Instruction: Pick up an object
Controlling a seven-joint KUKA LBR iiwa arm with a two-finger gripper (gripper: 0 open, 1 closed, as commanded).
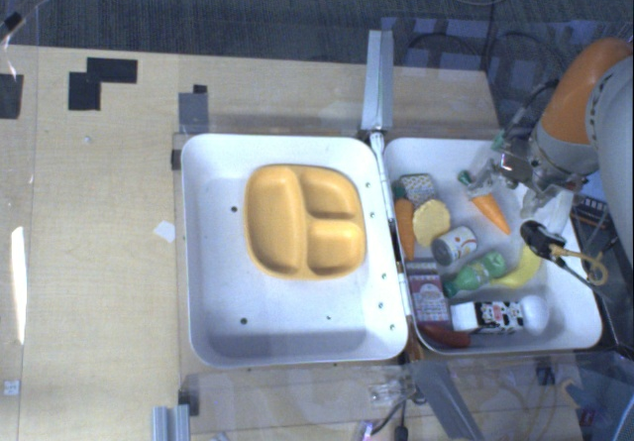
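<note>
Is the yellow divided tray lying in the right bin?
No, the yellow divided tray lies alone in the left bin, while the right bin holds the small items.

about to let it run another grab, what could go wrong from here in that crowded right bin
1. The right bin is packed: the green bottle, small can and banana lie touching, so closing on one could likely nudge or drag a neighbour.
2. The gripper sits beside the carrot near the bin's far wall; a descent there might clip that wall.
3. The white bottle lies along the near wall, leaving little room for a finger.
</note>
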